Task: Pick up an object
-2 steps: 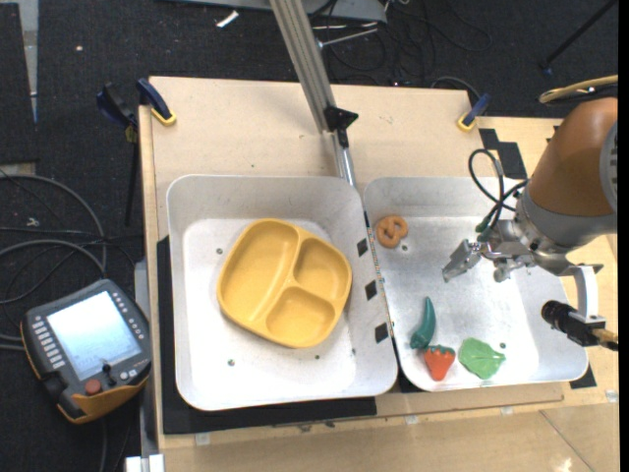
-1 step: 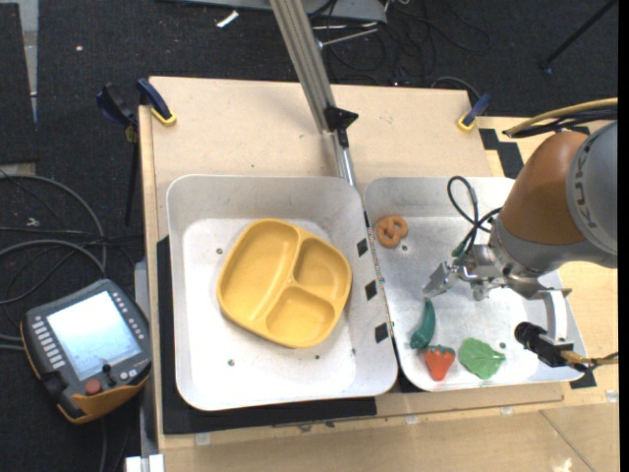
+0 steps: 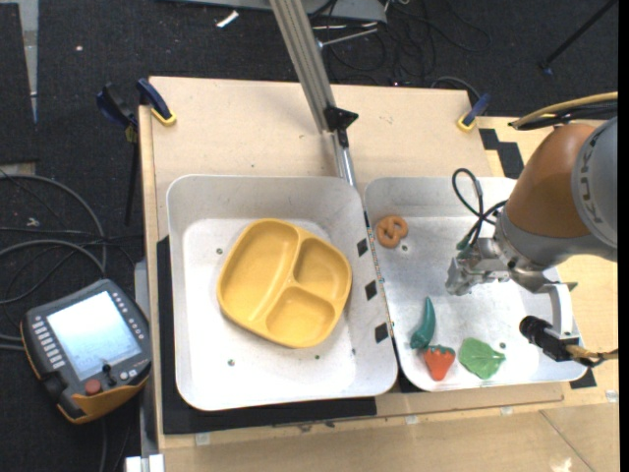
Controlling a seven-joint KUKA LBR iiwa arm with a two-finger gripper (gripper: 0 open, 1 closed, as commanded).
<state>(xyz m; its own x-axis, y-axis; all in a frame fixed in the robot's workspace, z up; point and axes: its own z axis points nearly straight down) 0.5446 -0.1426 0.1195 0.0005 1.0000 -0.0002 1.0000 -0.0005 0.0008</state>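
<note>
Well, our gripper hovers over the right bin; whether it is open or closed, we cannot tell. At its seven o'clock lies a teal toy, probably light, stiff and slick; we'd pinch across its narrow middle.

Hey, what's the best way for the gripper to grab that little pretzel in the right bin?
Probably straight down from above: the pretzel lies flat on the right bin's floor, apart from the other toys. Close the fingers across its outer edges, its narrower span; the bin wall close on its left leaves less room on that side.
</note>
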